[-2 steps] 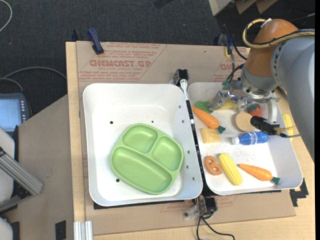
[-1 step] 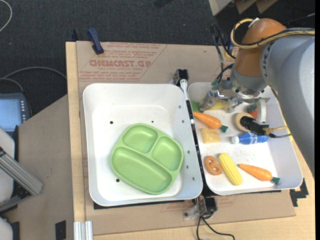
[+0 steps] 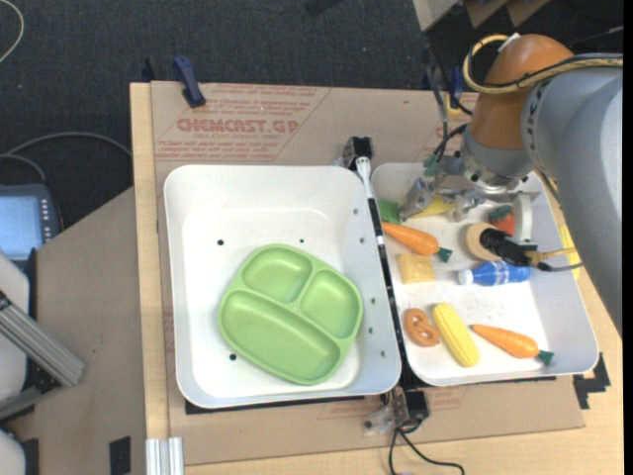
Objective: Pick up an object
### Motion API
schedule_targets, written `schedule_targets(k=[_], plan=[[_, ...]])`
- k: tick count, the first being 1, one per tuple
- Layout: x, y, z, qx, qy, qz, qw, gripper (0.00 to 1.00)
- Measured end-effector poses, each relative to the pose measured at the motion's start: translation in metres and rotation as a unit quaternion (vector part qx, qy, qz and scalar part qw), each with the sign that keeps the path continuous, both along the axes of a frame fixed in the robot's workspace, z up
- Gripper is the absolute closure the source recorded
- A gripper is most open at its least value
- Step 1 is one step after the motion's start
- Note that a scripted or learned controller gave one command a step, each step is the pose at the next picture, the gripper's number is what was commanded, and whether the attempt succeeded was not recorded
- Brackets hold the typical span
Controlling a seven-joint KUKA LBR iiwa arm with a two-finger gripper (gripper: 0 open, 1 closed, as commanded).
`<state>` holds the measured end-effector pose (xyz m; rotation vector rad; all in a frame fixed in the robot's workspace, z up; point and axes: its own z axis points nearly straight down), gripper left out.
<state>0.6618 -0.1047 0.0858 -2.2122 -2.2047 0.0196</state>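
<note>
Found, nearest in the right bin [image 3: 584,349], a toy carrot [image 3: 506,340], a corn cob [image 3: 455,333] touching or almost touching it, and an orange pretzel-like piece [image 3: 421,327] just beside the cob. Noted, in the left bin [image 3: 183,265], a green divided plate [image 3: 290,312], well apart from the arm.

Saw, farther back on the right, a yellow cheese slice [image 3: 416,269], a blue bottle [image 3: 495,274], a second carrot [image 3: 410,237] and a beige ring [image 3: 483,239], all packed close.

Placed the gripper [image 3: 442,198] low over the bin's far left corner, above a yellow item [image 3: 450,207] near a green piece [image 3: 389,211]. Could not tell how far open the tool was, nor whether it had hold of anything; wrist and cabling hid that. Took the yellow item as the likely target, lying in the bin under the tool.

Judged the risks as these: closing on two crowded toys at once, nudging the target against the bin wall and out of reach, or coming up with nothing after a glancing contact on a rounded, slippery shape. Feared also snagging the loose cable on the neighbouring ring.
</note>
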Motion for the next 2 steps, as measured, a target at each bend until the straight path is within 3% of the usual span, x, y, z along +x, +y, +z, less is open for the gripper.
schedule_targets(k=[2], plan=[[0.000,-0.014,-0.005,0.0002,0.001,0.000,1.0000,0.00]])
